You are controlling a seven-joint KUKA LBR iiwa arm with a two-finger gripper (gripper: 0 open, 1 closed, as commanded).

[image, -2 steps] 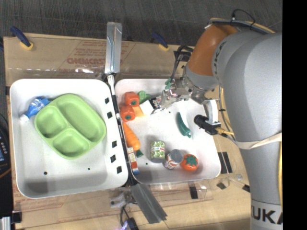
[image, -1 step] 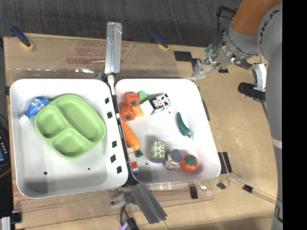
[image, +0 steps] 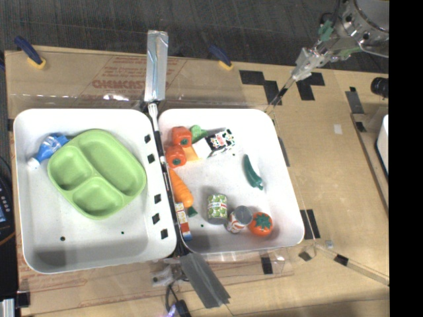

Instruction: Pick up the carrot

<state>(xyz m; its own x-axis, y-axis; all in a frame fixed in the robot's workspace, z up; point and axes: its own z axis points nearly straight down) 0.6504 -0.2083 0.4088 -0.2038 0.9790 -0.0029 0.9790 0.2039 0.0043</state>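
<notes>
- Camera view: the two-finger gripper (image: pixel 281 98) hangs above the right white bin's (image: pixel 284 177) far right corner; whether its thin fingers are parted, I cannot tell.
- The long orange carrot (image: pixel 182 188) lies against that bin's left wall, well apart from the gripper.
- A green divided plate (image: pixel 97 172) sits in the left bin.

I am seeing 2 white bins (image: pixel 39 246), 1 green plate (image: pixel 96 172), 1 carrot (image: pixel 182 189), 1 tomato (image: pixel 261 224), 2 cans (image: pixel 217 207) and 1 green pepper (image: pixel 252 172).
</notes>
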